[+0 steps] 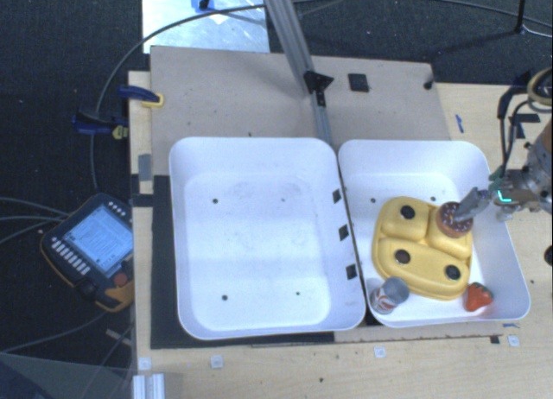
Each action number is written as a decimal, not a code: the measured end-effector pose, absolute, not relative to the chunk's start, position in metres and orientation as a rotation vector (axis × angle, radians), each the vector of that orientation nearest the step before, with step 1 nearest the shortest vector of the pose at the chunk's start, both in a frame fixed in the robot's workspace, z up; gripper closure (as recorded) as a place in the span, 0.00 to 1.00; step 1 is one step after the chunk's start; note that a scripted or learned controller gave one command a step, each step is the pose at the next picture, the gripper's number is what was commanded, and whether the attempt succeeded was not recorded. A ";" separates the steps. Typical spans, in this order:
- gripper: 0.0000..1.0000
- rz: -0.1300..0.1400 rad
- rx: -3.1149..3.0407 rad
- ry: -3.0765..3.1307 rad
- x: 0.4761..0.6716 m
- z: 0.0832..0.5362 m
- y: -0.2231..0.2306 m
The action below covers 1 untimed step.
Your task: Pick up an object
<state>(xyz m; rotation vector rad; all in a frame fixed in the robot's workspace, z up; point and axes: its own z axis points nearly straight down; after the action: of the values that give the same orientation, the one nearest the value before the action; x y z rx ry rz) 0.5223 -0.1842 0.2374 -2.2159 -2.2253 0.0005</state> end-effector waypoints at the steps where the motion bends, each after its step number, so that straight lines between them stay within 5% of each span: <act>1: 0.00 -0.001 -2.217 -2.227 0.523 0.238 -0.184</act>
<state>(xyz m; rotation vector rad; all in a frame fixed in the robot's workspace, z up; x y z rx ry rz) 0.5229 -0.1842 0.2384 -2.2168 -2.2275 -0.0014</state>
